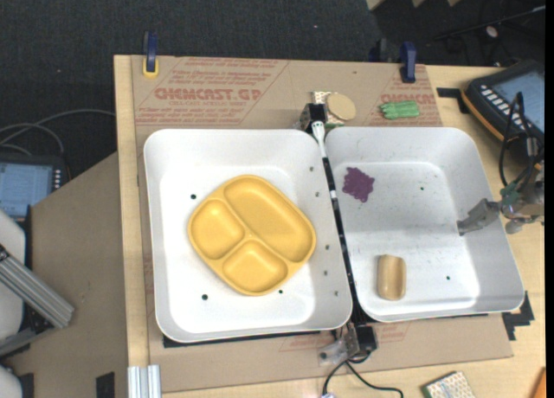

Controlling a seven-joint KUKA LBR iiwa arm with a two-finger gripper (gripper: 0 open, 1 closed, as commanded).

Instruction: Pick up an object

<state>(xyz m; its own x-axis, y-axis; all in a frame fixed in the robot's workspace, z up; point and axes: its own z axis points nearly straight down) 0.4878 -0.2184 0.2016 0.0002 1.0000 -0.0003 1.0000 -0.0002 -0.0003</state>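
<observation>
Camera view: looked down at a slant on two white bins side by side.
Gripper (474, 219): at the right rim of the right bin (433, 150), a grey finger reaching over the bin wall; how far open could not be told, and nothing showed between its fingers.
Tan cylinder (390, 277): one, lying in the near part of the right bin, long axis running near to far.
Purple scrap (357, 183): one, far left of the right bin.
Yellow divided plate (251, 234): one, three compartments, middle of the left bin (169, 163).
</observation>
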